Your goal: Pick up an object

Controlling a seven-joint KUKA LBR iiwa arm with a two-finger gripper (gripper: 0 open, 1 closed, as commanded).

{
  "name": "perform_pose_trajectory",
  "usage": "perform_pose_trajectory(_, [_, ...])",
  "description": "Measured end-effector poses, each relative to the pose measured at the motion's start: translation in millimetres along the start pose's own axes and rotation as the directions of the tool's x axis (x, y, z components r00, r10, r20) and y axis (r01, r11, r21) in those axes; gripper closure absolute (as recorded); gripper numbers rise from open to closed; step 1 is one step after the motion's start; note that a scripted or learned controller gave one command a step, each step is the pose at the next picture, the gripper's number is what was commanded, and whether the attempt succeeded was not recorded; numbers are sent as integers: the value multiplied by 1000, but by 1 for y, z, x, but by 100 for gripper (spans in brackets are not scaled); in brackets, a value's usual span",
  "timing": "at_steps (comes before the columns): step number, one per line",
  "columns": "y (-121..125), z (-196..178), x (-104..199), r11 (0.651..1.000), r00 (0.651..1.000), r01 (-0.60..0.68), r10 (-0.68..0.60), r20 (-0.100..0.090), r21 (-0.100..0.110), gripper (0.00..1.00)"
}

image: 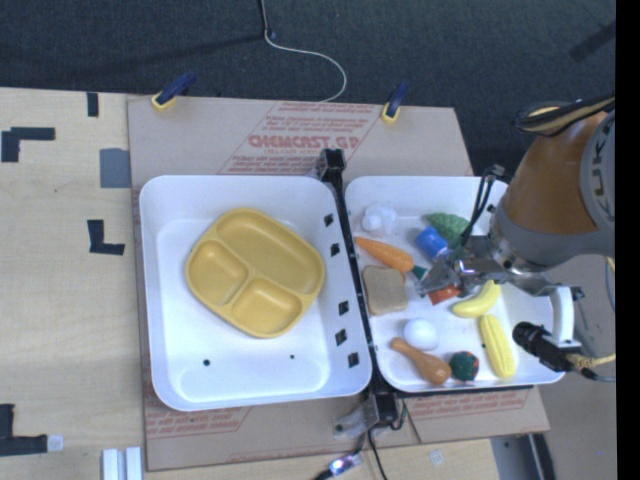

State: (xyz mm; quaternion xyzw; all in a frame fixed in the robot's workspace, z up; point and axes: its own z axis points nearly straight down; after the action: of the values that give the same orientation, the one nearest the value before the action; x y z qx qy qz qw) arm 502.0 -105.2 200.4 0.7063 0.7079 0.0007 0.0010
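The gripper (445, 273) sits low in the right bin (400, 186); whether it is open or closed, I cannot tell. A banana (475, 301) lies just beside it, crowded by neighbours, so a grab could slip.

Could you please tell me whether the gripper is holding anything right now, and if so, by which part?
It cannot be told: the gripper sits low among the toy foods in the right bin, beside the banana.

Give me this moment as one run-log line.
arm: over right white bin | gripper: low among toy food, beside yellow plastic banana | grasp: unconfirmed | left bin: yellow divided plastic plate
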Motion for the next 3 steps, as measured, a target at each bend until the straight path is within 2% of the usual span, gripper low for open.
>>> perform_pose_trajectory(1, [0,-25,1,1000,1000,-1,1,-1,2,100])
perform_pose_trajectory(2, [24,-28,52,1000,1000,5,-5,-2,3,100])
perform_pose_trajectory(3, [34,-35,102,1000,1000,5,-5,-2,4,100])
